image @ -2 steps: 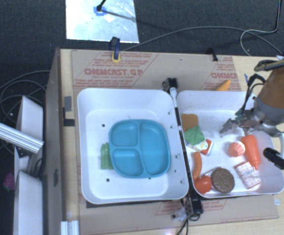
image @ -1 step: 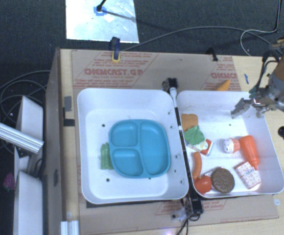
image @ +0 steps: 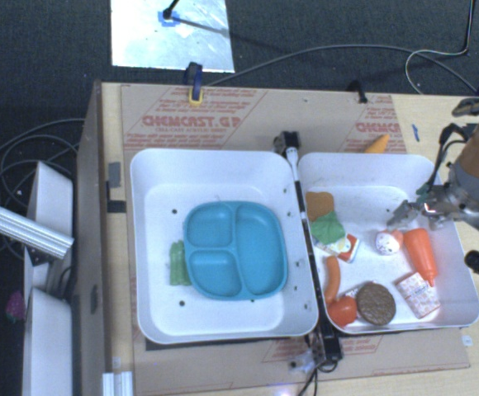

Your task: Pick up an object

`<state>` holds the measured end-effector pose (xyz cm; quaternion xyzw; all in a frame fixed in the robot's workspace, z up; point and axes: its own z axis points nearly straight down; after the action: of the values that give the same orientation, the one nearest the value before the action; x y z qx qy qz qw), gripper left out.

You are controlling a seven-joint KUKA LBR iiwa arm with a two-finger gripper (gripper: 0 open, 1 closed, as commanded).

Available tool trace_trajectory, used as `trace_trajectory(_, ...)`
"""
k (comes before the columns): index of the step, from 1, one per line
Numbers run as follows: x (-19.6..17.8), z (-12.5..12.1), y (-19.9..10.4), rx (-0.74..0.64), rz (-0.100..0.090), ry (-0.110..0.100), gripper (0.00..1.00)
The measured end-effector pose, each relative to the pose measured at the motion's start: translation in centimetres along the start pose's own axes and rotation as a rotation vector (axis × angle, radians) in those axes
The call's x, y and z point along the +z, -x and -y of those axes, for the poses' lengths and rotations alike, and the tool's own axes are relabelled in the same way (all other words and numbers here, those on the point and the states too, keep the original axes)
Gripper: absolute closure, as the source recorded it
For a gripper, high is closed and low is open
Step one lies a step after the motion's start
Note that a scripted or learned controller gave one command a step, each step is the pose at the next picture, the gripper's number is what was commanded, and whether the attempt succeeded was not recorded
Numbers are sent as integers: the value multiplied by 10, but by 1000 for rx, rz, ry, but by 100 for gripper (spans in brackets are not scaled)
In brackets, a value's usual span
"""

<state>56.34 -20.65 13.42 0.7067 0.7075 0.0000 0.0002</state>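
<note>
One arm (image: 475, 159) slanting, claw (image: 413, 210) over right bin (image: 363, 172).

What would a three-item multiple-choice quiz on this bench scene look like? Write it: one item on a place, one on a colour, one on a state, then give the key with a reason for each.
1. Where does the divided plate lie?
A. in the left bin
B. in the right bin
C. on the bench outside both bins

2. What colour is that plate?
A. red
B. blue
C. yellow

3. How does the gripper stand to the toy carrot?
A. it has lifted the carrot clear of the bin
B. it presses the carrot into the plate
C. it hangs over the right bin, with the carrot lying on the bin floor below it

Key:
1 A, the plate sits inside the left bin, beside a green piece.
2 B, its whole surface is light blue.
3 C, the carrot rests flat next to the small white ball, apart from the gripper.
</note>
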Motion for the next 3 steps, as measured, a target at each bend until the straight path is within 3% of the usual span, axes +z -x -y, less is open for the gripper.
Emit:
trace_trajectory(1, -22, 21, -23, -2, -1, 1, 0)
trace_trajectory(2, 29, 43, 0, 1, 1, 0, 0)
trace_trajectory(3, 50, 41, -20, -2, 0, 0, 0)
